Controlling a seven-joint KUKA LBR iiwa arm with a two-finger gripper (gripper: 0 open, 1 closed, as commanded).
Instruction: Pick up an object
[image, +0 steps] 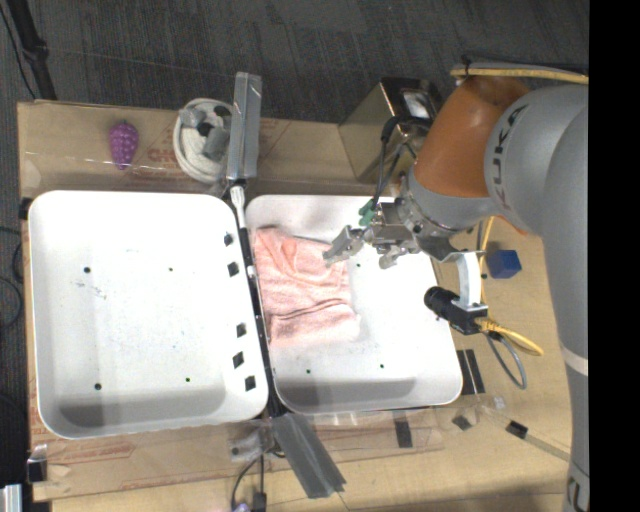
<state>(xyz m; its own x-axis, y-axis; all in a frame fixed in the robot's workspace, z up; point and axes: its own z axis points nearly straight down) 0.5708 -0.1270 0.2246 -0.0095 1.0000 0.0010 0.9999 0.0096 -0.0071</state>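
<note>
2 white bins side by side on table (90, 165). Pink cloth (300, 287) lying crumpled in right bin (420, 375), up against its left wall. Gripper (366, 247) hovering low over cloth's upper right corner; open or closed, can't tell tbh. Left bin (60, 300) next door. Purple thing (123, 143) on table, far left.

One fixed camera above the bench (300, 140) — looking down aslant.
</note>
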